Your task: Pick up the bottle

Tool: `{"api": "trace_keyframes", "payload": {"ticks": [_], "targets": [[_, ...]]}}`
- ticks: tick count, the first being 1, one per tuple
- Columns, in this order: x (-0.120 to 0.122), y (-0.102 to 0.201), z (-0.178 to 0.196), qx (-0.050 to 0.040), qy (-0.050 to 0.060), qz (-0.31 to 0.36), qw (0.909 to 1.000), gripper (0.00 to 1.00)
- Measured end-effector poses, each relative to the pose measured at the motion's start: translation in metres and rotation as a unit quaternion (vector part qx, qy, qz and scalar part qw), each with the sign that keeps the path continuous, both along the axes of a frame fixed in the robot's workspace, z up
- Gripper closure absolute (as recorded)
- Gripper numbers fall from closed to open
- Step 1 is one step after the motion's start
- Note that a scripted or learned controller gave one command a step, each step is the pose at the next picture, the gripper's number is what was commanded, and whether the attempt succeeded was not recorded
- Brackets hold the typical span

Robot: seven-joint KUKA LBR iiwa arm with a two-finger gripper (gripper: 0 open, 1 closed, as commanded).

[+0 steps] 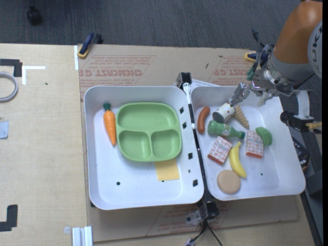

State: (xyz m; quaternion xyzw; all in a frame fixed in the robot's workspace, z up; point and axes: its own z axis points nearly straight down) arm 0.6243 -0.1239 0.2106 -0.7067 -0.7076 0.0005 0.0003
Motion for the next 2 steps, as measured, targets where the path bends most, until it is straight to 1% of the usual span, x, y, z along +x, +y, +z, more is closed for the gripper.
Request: {"api": "trace_keyframes", "payload": {"ticks": [1,2], "targets": [[0.000,0.000,0.010,-0.0004,0.000,0.001,1.0000,1.00],[-0.080,-0.007,0.082,-0.0004,0.000,-0.036,0.9994,1.00]]}}
